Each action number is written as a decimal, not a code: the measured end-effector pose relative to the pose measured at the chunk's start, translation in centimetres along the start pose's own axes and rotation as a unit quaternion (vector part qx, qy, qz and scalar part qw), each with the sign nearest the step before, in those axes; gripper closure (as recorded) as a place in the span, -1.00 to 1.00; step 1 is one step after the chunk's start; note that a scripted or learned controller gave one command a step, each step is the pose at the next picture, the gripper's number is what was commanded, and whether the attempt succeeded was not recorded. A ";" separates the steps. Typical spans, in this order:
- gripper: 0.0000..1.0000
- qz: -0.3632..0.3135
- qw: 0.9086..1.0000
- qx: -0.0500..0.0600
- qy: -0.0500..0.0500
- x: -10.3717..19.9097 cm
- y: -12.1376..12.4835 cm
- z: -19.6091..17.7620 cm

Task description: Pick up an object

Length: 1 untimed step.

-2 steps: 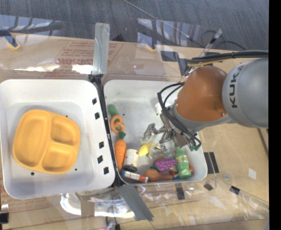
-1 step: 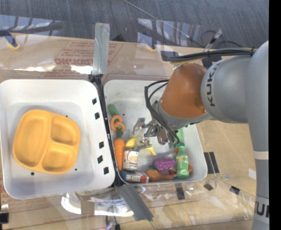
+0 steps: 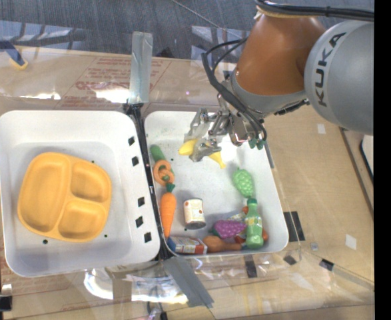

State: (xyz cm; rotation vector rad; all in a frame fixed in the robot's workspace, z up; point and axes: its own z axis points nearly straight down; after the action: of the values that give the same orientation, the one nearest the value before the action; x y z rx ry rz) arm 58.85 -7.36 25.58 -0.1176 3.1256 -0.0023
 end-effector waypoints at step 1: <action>1.00 -0.007 1.000 0.000 0.005 -6.3 -7.6 -1.1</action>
State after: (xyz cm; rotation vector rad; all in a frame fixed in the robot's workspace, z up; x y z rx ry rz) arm 65.72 -14.44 26.77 -0.1398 3.1354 -0.0031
